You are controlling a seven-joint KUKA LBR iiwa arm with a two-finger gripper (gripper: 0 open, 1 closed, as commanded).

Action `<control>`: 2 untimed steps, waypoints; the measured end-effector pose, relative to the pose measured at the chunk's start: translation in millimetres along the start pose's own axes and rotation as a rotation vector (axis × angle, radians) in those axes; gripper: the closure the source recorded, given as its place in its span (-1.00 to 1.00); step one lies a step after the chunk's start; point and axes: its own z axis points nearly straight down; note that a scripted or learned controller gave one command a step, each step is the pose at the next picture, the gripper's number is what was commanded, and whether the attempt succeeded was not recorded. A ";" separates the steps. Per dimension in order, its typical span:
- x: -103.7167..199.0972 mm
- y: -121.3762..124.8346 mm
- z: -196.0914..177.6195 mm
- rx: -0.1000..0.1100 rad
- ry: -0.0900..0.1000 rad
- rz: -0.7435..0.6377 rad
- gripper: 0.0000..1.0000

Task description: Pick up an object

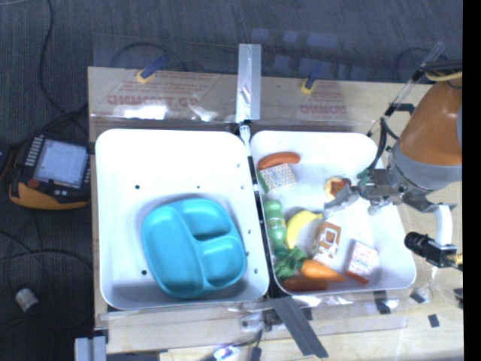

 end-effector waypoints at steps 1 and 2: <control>8.2 -17.3 103.9 -0.003 0.000 0.048 -1.00; 8.5 -17.7 98.0 0.003 0.003 0.049 1.00</control>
